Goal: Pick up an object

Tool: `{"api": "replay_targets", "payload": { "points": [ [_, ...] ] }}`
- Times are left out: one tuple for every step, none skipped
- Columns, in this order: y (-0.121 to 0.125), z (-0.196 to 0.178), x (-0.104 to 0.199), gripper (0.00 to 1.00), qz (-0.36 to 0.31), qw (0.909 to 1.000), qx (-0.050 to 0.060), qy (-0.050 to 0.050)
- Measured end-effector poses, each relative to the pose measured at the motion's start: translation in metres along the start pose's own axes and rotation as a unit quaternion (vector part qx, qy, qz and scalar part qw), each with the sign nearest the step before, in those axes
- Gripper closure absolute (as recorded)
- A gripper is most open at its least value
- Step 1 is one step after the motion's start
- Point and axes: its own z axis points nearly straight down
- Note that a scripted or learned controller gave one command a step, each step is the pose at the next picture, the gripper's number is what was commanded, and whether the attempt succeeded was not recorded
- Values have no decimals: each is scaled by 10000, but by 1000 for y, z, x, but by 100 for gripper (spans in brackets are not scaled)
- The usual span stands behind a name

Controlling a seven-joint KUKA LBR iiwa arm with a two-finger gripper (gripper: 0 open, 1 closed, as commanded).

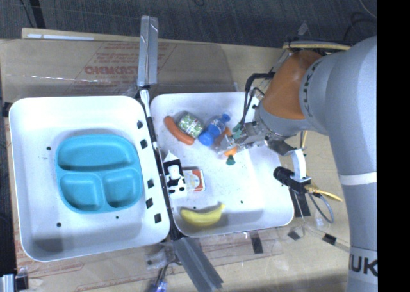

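Where the grey arm reaches in from the right, its gripper [238, 136] hangs low over the right bin [269, 202], down among a little pile of things. Just to the left of it lies a small blue bottle [213, 130], tipped on its side, with its long way running up to the right, toward the gripper. Beside the bottle sit a green crinkly packet [190, 122] and an orange toy carrot [177, 130], all close together. A tiny dark green piece [230, 161] lies just below the gripper.

A yellow banana [202, 213] rests near the front wall of this bin, well apart from the gripper, and a small white and orange carton [190, 180] lies between. The left bin [29, 175] holds a blue tray [99, 170] with three parts.

The bottle looks like the nearest thing to grab.
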Motion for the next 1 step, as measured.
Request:
{"api": "replay_targets", "payload": {
  "points": [
    [15, -139, -2, 100, -457, 9990, -8, 0]
  ]
}}
